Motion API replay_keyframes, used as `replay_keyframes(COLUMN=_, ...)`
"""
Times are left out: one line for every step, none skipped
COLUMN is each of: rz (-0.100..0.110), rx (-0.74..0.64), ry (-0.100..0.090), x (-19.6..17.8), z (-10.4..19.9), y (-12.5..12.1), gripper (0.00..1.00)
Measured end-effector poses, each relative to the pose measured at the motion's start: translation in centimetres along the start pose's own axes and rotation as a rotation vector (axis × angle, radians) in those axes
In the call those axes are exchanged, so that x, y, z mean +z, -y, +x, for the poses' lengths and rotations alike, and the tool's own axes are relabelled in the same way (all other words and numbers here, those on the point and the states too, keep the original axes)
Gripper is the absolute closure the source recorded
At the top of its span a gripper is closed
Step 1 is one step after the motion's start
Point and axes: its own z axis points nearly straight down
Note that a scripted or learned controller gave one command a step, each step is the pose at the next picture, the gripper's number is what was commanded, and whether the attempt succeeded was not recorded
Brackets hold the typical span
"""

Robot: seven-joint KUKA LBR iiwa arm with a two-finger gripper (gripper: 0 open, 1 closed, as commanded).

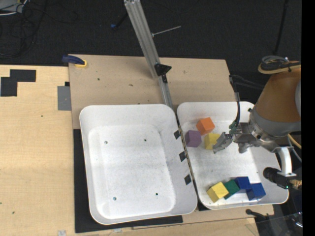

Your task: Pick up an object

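The right bin (222, 107) holds two groups of small blocks. At its upper left lie an orange cube (205, 125), a purple cube (193, 138) and a yellow cube (211, 140). Near its front edge a yellow block (217, 191), a green block (230, 187) and two blue blocks (242, 183) (255, 191) sit close together. My gripper (232, 144) hangs low over the bin's middle, just right of the yellow cube. Its fingers are open, with nothing between them, and the left finger (221, 143) is almost touching the yellow cube.
The left bin (128, 166) lies beside the right one, joined by black clips (181, 156). A slanted aluminium rail (147, 43) rises behind the bins. The arm's orange band (278, 95) looms over the right bin's far right side.
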Motion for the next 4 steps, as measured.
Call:
replay_keyframes(rz=-0.001, rx=0.005, ry=0.0, x=0.0, z=-0.1, y=0.0, gripper=0.0)
replay_keyframes(rz=0.005, rx=0.001, ry=0.0, x=5.5, z=-1.1, y=0.1, gripper=0.0)
replay_keyframes(rz=-0.003, rx=0.001, ry=0.0, x=10.3, z=-1.0, y=0.0, gripper=0.0)
replay_keyframes(rz=-0.002, rx=0.009, ry=-0.002, x=9.2, z=-1.1, y=0.0, gripper=1.0)
